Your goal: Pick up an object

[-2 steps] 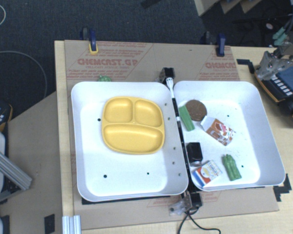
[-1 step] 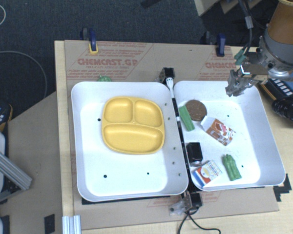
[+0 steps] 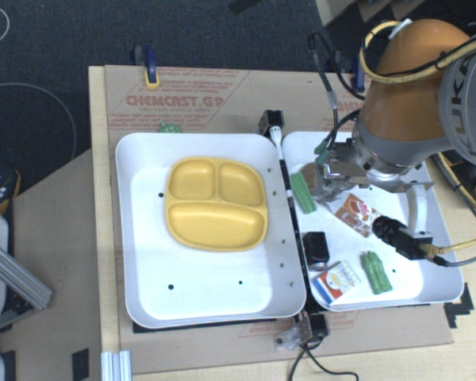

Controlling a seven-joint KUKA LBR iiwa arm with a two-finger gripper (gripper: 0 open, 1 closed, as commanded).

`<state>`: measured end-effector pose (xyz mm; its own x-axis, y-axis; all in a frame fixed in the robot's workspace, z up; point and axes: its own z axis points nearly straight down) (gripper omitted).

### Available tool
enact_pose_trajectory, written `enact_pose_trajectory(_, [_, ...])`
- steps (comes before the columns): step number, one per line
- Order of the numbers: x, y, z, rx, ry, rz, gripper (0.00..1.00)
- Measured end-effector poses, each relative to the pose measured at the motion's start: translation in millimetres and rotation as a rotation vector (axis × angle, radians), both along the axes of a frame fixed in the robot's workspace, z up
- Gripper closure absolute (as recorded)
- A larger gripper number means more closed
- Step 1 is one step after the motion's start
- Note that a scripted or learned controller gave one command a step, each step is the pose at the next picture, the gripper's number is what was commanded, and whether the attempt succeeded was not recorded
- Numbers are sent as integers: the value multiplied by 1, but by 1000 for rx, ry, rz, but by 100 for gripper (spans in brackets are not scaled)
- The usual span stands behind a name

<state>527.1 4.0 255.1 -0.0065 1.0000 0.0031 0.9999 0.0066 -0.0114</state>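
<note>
While the left bin (image 3: 143, 236) holds a yellow tray (image 3: 216, 203), fingers' (image 3: 330, 182) state is unclear.

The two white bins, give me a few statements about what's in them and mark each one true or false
1. The yellow divided plate lies in the left bin. True.
2. The plate has three compartments. True.
3. The black block sits in the left bin. False: it lies in the right bin, near the wall between the bins.
4. The arm hangs over the left bin. False: it is above the right bin.
5. Two green pieces lie in the right bin, one by the dividing wall and one near the front. True.
6. The plate carries food. False: its compartments are bare.
</note>
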Motion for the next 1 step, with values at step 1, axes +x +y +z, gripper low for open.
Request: enact_pose_trajectory(1, [-48,45,111,1,-22,1,100])
